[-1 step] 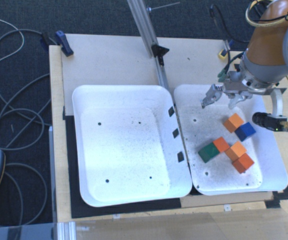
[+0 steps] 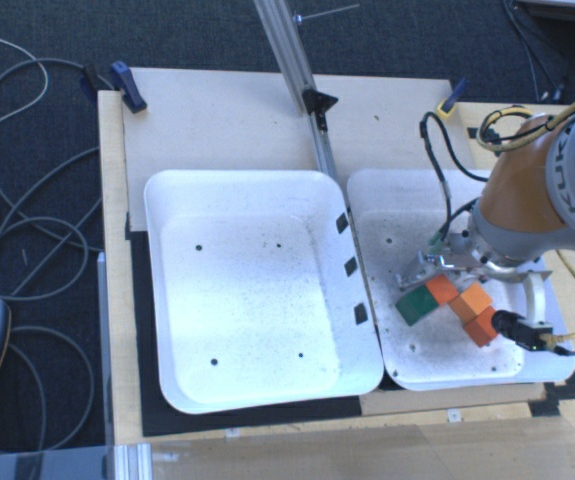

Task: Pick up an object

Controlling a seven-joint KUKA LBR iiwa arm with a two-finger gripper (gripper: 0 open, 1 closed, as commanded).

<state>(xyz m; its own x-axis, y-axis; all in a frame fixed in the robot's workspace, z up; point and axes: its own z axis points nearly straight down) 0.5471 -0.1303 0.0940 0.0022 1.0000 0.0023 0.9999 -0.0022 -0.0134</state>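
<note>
The arm [image 2: 542,183] reaches in from the right and is lowered into the right-hand bin [image 2: 407,368], one of two shallow white bins set side by side on the counter [image 2: 227,118]. The gripper [image 2: 447,265] sits low over a small cluster of blocks near the middle of that bin: a green block [image 2: 416,305], tilted on its edge, and an orange block [image 2: 474,312] just beside it, with a smaller orange piece [image 2: 441,290] between them and the wrist. The wrist and its metal hardware cover the grasping end, so whether the fingers are spread or closed, and whether anything sits between them, cannot be told from this view. The blocks appear to rest on the bin floor, touching or nearly touching one another; this crowding probably explains the low, close approach, since a grasp on one block risks nudging its neighbour. The left-hand bin [image 2: 247,288] carries only dark specks and serves as the likely drop side. A slanted metal rail [image 2: 287,48] crosses the rear of the counter, well apart from the work area. The pick is judged not yet confirmed.
</note>
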